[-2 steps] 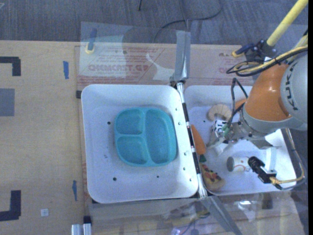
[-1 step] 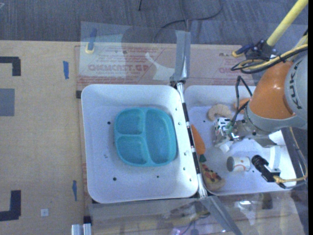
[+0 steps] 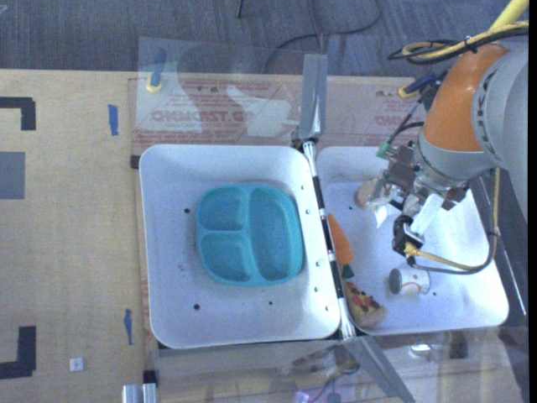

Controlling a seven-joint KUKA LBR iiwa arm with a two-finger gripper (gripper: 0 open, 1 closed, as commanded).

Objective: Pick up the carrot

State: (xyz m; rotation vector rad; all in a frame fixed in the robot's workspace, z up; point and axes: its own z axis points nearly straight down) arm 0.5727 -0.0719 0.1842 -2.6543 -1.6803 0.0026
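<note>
The carrot (image 3: 339, 242), orange with a dark green tip, lies along the left wall of the right bin (image 3: 470, 305), its tip pointing toward the front. My gripper (image 3: 391, 190) hangs over the back middle of that bin, to the right of and behind the carrot, well apart from it. A small beige thing (image 3: 366, 194) sits right at the gripper's left side; whether it is touched is unclear.
A toy pizza slice (image 3: 363, 303) lies at the right bin's front left, just past the carrot's tip. A small white cup (image 3: 409, 282) lies on its side near the front middle. The left bin (image 3: 164, 225) bears a blue divided plate (image 3: 249, 234).
</note>
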